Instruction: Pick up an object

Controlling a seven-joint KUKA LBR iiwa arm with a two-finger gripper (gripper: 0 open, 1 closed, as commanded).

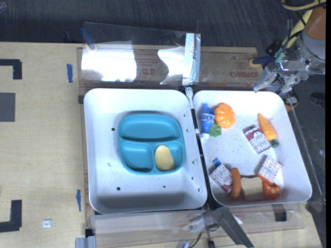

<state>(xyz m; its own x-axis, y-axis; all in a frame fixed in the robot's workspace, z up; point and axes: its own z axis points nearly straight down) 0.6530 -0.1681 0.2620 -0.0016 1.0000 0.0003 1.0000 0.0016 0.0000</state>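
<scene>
Gleaming smooth white bins (pixel 98 112), glossy teal tray (pixel 150 128), rounded pumpkin (pixel 225 114)

Two bins side by side on the counter (pixel 36 138). Left bin (pixel 98 138): a divided tray (pixel 137 133) with a potato (pixel 164 157) in its near right compartment. Right bin (pixel 297 154): pumpkin (pixel 224 115) far left, carrot (pixel 266 128) far right, sausage (pixel 236 183) near. Gripper (pixel 276 81) beyond the far right corner.

The left bin (pixel 98 138) has a blue divided tray (pixel 139 133) sitting in it. Behind both bins there's a clear plastic sheet (pixel 134 61), and the tan tabletop (pixel 36 138) has black corner marks (pixel 13 68) and blue tape bits (pixel 69 72).
</scene>
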